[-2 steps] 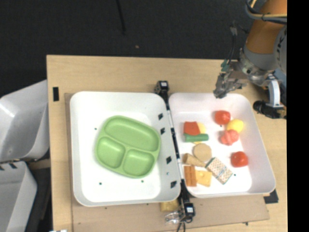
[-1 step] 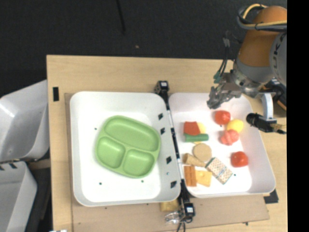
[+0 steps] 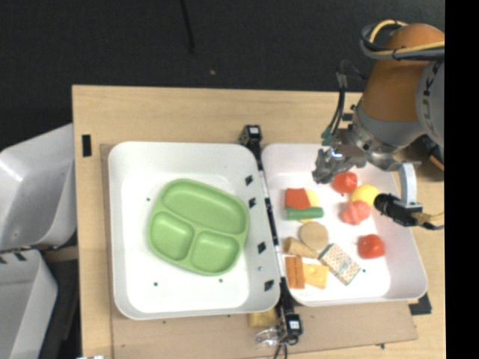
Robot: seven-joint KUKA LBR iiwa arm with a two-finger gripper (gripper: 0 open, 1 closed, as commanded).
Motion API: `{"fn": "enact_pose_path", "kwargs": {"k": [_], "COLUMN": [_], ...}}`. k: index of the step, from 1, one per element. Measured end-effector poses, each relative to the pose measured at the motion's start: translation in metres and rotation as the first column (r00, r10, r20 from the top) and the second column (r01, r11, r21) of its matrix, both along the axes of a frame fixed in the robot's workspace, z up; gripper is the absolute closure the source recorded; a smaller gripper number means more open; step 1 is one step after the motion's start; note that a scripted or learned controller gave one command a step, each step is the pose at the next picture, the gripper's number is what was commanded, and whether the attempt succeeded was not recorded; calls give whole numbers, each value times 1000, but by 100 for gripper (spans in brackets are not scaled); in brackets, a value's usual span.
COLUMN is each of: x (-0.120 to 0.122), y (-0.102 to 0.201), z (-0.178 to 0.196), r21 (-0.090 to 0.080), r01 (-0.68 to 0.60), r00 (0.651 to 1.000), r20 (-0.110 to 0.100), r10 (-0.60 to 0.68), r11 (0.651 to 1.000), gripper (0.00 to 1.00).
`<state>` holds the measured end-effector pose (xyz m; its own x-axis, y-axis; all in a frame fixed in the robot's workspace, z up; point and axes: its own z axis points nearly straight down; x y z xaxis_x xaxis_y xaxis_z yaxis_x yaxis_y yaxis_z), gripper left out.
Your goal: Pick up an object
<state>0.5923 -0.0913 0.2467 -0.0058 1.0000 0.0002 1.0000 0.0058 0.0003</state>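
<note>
My gripper (image 3: 328, 167) hangs over the back of the right bin (image 3: 400, 283). Its tip is just left of a small red round piece (image 3: 346, 182) and seems to touch or overlap its edge. Nothing can be seen held in it. Close by lie a yellow round piece (image 3: 365, 194) and a pink lump (image 3: 355, 212). Further left are a red block (image 3: 296, 198) and a green pod (image 3: 303, 214).
The right bin also holds a tan round biscuit (image 3: 313, 235), a patterned cracker (image 3: 339, 264), orange and yellow slices (image 3: 307, 274) and a red piece (image 3: 370, 246). In the left bin (image 3: 135, 290) lies a green divided plate (image 3: 198, 226).
</note>
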Motion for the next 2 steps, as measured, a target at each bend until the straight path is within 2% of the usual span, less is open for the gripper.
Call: {"fn": "enact_pose_path", "kwargs": {"k": [2], "x": [-89], "y": [49], "z": [-16], "r21": [0], "r01": [-1], "r00": [1000], "r20": [-4], "r10": [1], "r11": [1000], "gripper": [100]}}
